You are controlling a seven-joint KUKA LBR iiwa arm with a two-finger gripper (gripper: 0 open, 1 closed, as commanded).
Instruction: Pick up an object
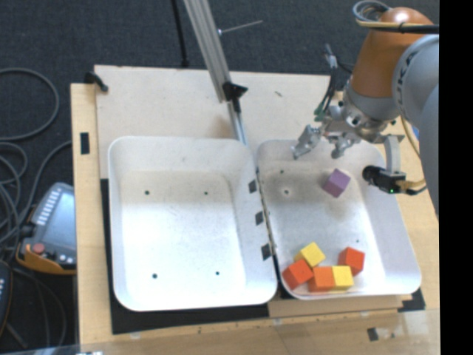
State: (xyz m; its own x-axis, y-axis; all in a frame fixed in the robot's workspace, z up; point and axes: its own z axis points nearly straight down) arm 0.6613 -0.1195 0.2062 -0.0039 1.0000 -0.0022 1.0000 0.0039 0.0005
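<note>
So the claw [322, 144] is sitting in the upper right of the frame, just over the far rim of the right-hand bin [384, 220]. Its two fingers [303, 146] are spread apart with nothing between them. The arm [384, 61] drops in from the top right corner, orange band and all.

The closest block is a purple cube [336, 183], just below and slightly right of the claw, tilted a bit. It has bare bin floor on every side, so loads of room around it.

The rest of the blocks are jammed down by the near rim of the same bin: a yellow cube [312, 254], an orange cube [298, 274] at the left end, another orange one [323, 279] next to it, a second yellow cube [342, 276] touching that, and a red-orange cube [352, 260] off to the right. That cluster is pretty much against the near wall, tight quarters there.

The left-hand bin [118, 198] takes up the middle left of the frame, sharing an edge with the right one. A silver metal post [211, 50] slants down from the top centre toward where the bins meet.
</note>
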